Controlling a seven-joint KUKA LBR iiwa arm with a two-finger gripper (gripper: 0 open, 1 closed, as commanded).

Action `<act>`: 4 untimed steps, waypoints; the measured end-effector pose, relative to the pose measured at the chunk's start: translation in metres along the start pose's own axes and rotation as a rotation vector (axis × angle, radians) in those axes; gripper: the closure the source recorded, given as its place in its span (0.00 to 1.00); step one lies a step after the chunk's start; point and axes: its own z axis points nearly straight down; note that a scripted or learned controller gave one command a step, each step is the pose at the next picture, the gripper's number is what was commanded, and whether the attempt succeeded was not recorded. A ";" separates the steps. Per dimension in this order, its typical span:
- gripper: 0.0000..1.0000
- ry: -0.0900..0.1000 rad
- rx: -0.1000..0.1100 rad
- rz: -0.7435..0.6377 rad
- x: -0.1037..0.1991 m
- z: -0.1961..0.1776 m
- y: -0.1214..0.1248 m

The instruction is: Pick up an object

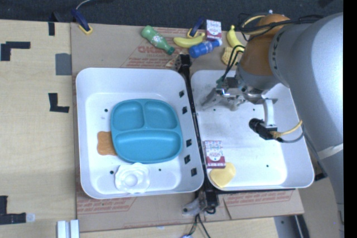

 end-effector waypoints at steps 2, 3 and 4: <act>0.00 0.000 0.001 0.000 0.000 -0.009 0.000; 0.00 0.003 0.002 -0.001 0.003 0.001 0.037; 0.00 0.001 0.002 -0.002 -0.004 0.001 0.036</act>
